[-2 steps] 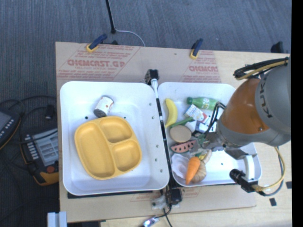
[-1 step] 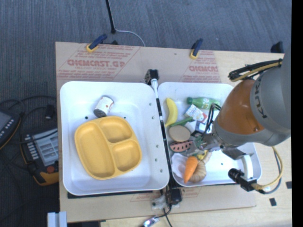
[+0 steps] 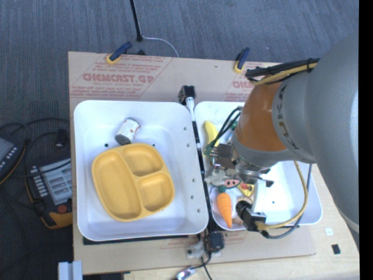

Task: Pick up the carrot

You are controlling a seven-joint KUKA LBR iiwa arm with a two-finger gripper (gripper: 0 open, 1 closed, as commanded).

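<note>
- Carrot (image 3: 224,207) is observed lying in the right-hand bin (image 3: 282,200), near its front wall.
- Hand (image 3: 229,170) is located just behind the carrot; whether it is apart or together cannot be determined.

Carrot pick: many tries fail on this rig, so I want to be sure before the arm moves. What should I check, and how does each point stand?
1. Carrot in view in the right bin: ok, near the front left corner.
2. Carrot already held: not ok, it lies on the bin floor just in front of the gripper.
3. Gripper open: cannot tell, the arm hides it.
4. Room around the carrot: not ok, a small reddish thing sits at its top end and the bin wall is close.
5. Yellow thing out of the way: ok, farther back.
</note>
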